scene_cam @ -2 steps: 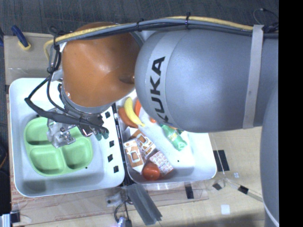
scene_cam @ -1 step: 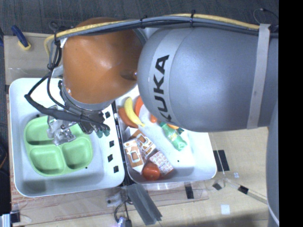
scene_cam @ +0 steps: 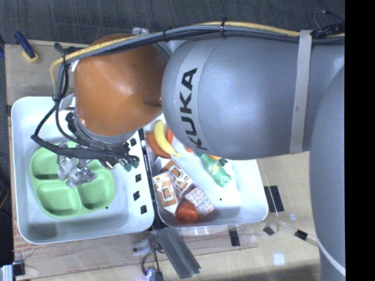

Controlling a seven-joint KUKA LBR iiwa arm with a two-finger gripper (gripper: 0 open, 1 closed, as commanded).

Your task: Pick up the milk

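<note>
Two small cartons with brown and white print lie in the right bin [scene_cam: 253, 206], one [scene_cam: 170, 187] near its left wall and one [scene_cam: 201, 201] just right of it. Either could be the milk; I cannot tell which. My gripper [scene_cam: 76, 172] hangs in the left bin [scene_cam: 23, 215], above the upper part of a green compartment tray [scene_cam: 58, 199]. It is well left of the cartons, and nothing from the right bin is at it. The orange wrist band [scene_cam: 114, 92] and the grey arm body [scene_cam: 234, 92] hide the far parts of both bins.
The right bin also holds a banana [scene_cam: 159, 142], a green bottle [scene_cam: 215, 171] and a red round fruit [scene_cam: 187, 213], crowded around the cartons. Black cables [scene_cam: 47, 133] loop beside the gripper. The divider between the bins [scene_cam: 139, 192] stands just right of the green tray.
</note>
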